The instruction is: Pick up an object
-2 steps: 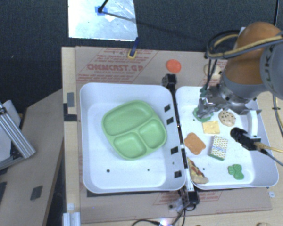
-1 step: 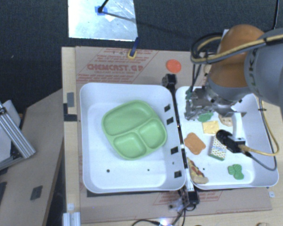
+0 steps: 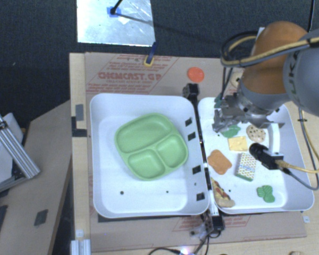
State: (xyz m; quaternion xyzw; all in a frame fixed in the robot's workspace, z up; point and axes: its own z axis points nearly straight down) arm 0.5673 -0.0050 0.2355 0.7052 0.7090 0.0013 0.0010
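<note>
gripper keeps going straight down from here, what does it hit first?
Most likely the small teal-green piece just under the gripper, near the back of the right bin. Depth is hard to judge from this slant.

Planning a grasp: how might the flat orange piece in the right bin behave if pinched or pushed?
The flat orange piece lies low on the bin floor, so it probably slides rather than rolls. Being thin, it likely offers little edge to pinch and seems light.

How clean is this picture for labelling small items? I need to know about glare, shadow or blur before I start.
Camera view: even, soft lighting; the green tray is sharp, with mild shading in its compartments. The foil sheet at the top shows bright glare. The right bin is washed out near white, and the arm shades the items beneath the claw, where detail is muddy.
</note>
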